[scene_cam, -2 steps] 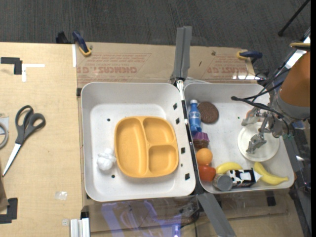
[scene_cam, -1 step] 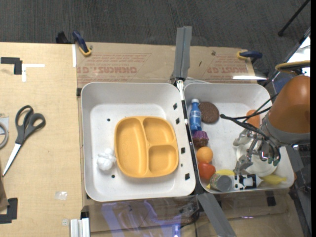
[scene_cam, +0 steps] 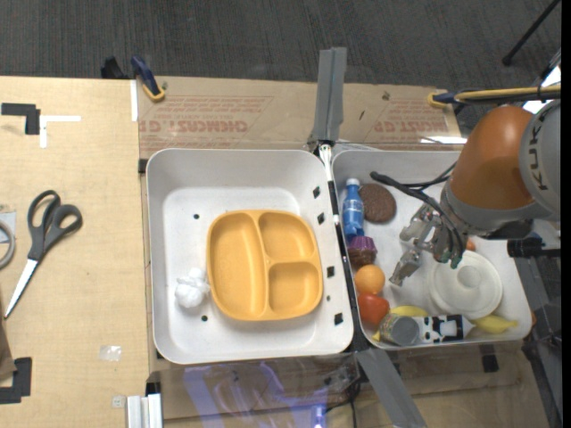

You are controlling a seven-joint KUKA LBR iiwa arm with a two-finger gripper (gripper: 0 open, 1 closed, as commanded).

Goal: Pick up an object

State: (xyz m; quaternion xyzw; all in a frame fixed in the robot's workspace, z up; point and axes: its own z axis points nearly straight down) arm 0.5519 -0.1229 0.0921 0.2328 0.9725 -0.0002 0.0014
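From my station, nearest the camera along the front edge of the right bin [scene_cam: 517, 279], I see a grey-capped can [scene_cam: 403, 330] lying beside a black-and-white patterned item [scene_cam: 443, 327], with a yellow banana [scene_cam: 496, 324] stretched across that corner. Just behind them at the bin's left wall sit a red tomato [scene_cam: 373, 308], an orange [scene_cam: 369, 280] and a dark purple fruit [scene_cam: 362, 251], stacked in a line going away from me. A white cup-like piece [scene_cam: 466, 284] rests to their right.

The tool [scene_cam: 421, 246] hangs over the middle of this bin, between the fruit line and the white cup. Its metal fingers [scene_cam: 406, 265] look spread apart and nothing sits between them, so I read it as open and holding nothing. The orange band [scene_cam: 496, 159] of the arm looms above it to the right.

In the left bin [scene_cam: 165, 239] a yellow divided plate [scene_cam: 265, 264] takes up the centre, with a crumpled white object [scene_cam: 190, 289] touching its lower left side.

Farther back in the right bin, a blue bottle [scene_cam: 353, 208] lies against the left wall, and a brown round cookie-like disc [scene_cam: 379, 203] is just beside it.

Out on the bench [scene_cam: 80, 310] to the left, a pair of scissors [scene_cam: 40, 239] lies well apart from both bins.
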